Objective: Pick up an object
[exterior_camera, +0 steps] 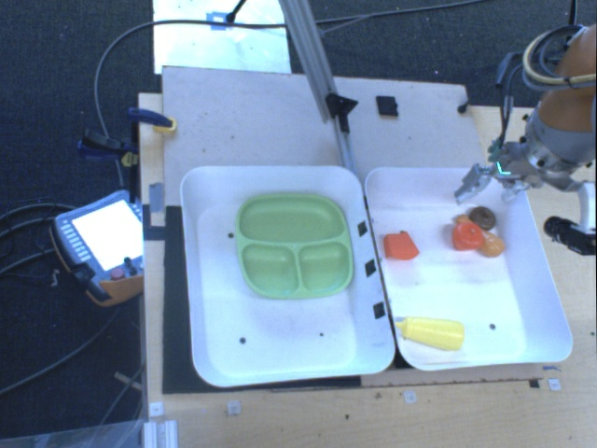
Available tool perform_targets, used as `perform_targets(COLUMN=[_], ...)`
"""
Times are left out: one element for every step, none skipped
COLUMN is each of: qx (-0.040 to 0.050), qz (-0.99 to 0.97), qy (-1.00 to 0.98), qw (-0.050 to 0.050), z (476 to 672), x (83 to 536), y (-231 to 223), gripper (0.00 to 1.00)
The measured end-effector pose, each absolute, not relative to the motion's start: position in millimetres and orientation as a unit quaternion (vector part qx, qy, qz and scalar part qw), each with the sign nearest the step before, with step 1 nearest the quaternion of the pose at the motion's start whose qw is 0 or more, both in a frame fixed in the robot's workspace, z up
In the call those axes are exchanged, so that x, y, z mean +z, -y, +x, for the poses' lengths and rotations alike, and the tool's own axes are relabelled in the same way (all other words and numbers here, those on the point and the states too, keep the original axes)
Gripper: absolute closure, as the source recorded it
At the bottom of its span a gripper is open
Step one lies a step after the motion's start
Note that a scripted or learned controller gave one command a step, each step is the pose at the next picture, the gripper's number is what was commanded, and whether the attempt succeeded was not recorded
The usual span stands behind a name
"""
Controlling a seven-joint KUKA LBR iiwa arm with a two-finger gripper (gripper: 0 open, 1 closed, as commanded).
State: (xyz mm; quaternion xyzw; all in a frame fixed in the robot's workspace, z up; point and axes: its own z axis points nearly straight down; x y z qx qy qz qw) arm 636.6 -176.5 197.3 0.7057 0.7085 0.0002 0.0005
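Note:
The right bin (522, 334) holds several small objects. A red-orange wedge (401, 245) lies near its left wall. A brown ring-shaped piece (482, 217), a red-orange piece (466, 236) and a tan-orange piece (492, 246) sit bunched together at the upper right. A yellow bottle-like object (432, 332) lies on its side near the front. My gripper (486, 192) hangs at the bin's far right corner, just above and behind the brown ring. Its fingers are spread open, and nothing is between them.
The left bin (215, 343) holds a green divided plate (295, 245). A slanted metal pole (312, 45) and black clips stand behind and between the bins. A handheld pendant (101, 245) lies off the bench at left.

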Motion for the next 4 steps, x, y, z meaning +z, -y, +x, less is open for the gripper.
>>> perform_targets(qx=[0.0006,-0.0004,0.0002,0.0022], qz=[0.706,0.706,0.706,0.705], qy=[-0.709,-0.708,-0.708,-0.709], qw=[0.001,0.0,0.001,0.004], z=[636.9,640.4,635.7,639.3], x=[198.0,154.3,112.5,89.0], y=[176.5,182.6,187.2,187.3], gripper=[0.0,0.0,0.0,0.0])
